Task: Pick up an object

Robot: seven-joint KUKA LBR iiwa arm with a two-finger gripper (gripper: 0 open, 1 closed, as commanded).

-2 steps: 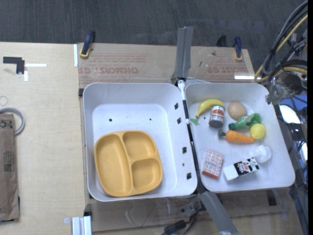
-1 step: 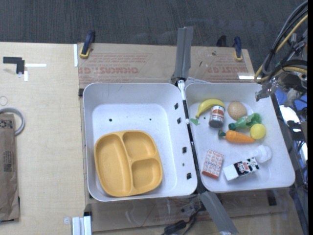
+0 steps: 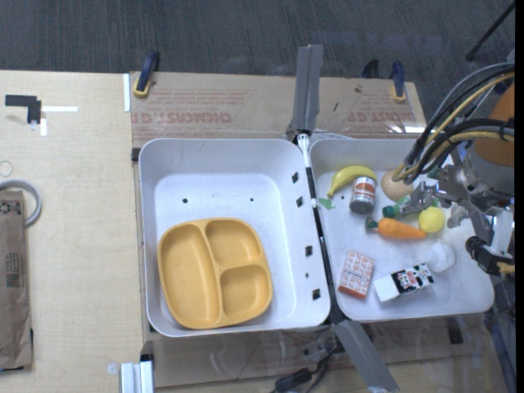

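Nothing is being held yet, so the pick is still ahead. Nearest the camera in the right bin (image 3: 483, 301), a milk carton (image 3: 404, 282) is lying on its side with a small red box (image 3: 356, 272) just beside it; both are sitting in open floor and look like the easiest targets. A pale, clear piece (image 3: 440, 256) is resting near the carton, too blurred to name.

Further back, a carrot (image 3: 399, 229) is lying across the middle, with a lemon (image 3: 431, 219) touching its upper right end and a green scrap (image 3: 390, 212) beside it. The gripper (image 3: 425, 193) is hovering just above this cluster, at the arm's (image 3: 491, 158) end; whether its fingers are apart or together cannot be told, since cables and metal parts are blurring together there. No object is visibly sitting between them.

Beyond that, a can (image 3: 363, 195) is standing upright, a banana (image 3: 350, 177) is curving behind it, and a tan round thing (image 3: 396, 186) is lying next to the gripper. This crowding is likely to make a clean grasp harder.

In the left bin (image 3: 155, 211), a yellow tray (image 3: 214, 273) is lying well apart from the arm.
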